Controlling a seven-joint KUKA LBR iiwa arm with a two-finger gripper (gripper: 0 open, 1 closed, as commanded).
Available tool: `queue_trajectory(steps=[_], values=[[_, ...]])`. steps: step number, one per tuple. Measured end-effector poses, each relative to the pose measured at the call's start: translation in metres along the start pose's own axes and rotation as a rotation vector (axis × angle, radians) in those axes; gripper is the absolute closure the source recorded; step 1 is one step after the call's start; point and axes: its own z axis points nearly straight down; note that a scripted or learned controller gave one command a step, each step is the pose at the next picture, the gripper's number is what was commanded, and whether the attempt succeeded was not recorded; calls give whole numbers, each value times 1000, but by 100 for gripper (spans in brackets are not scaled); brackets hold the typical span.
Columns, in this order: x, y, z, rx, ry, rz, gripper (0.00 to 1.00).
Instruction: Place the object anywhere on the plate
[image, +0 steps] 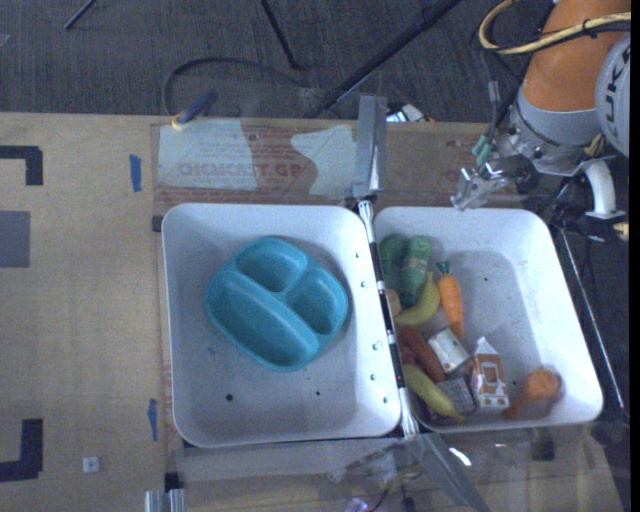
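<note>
A blue sectioned plate (277, 302) lies in the left bin (195, 240), with nothing on it. The right bin (520, 260) holds a pile of toy food along its left and front sides: a green vegetable (407, 260), a yellow banana (421, 304), an orange carrot (452, 300), a second banana (428, 389), a small carton (489, 374) and an orange fruit (541, 385). My gripper (478, 182) hangs above the far rim of the right bin, well apart from the food. Nothing shows between its fingers.
A metal divider (368, 160) runs between the two bins at the back. Cardboard sheet (250, 165) lies behind the left bin. Cables and a stand crowd the right side beside the arm (575, 80).
</note>
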Motion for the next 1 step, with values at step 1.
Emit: queue_trajectory(steps=[1], values=[[83, -3, 40, 1, 2, -115, 100]])
